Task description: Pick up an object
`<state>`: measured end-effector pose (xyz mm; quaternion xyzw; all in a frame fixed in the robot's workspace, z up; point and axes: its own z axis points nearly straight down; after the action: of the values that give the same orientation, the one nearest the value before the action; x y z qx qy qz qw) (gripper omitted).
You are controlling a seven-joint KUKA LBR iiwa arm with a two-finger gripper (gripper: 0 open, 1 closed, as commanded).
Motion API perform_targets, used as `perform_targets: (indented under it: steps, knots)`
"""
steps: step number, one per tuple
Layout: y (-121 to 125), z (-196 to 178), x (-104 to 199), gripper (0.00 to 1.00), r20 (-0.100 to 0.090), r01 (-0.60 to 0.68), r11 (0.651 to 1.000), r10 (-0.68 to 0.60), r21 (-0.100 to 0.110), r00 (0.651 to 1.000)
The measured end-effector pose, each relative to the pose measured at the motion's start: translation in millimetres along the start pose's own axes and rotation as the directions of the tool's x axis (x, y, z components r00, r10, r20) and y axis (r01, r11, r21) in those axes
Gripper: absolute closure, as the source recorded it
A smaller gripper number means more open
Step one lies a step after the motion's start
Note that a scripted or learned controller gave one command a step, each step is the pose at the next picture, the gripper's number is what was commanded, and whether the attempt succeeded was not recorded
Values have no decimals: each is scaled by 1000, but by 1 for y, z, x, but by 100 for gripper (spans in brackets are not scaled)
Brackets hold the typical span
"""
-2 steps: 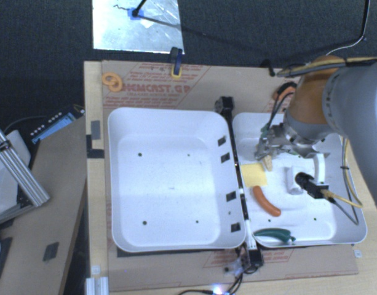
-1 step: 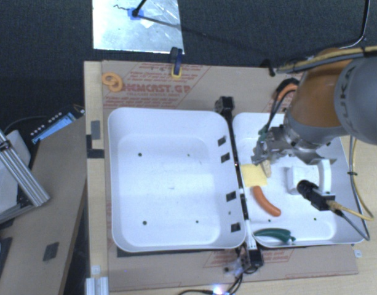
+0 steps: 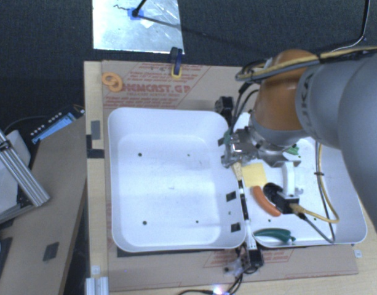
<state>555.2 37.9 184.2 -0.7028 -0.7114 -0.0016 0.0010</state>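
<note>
Orange carrot [image 3: 265, 200] lies in right bin [image 3: 348, 221]

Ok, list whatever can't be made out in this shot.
1. The right bin: in the camera view the arm covers most of its floor, so what lies beneath is hidden.
2. The hand: seen from above, under the arm; whether it holds anything is hidden.
3. The yellow object: its top edge runs under the arm; too blurred to name.
4. The green object at the near rim: too small to identify.
</note>
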Motion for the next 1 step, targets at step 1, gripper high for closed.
perform_targets:
  steps: [1]
  knots:
    - [17,-40,33,100,2,-4,1000,4,-4,1000]
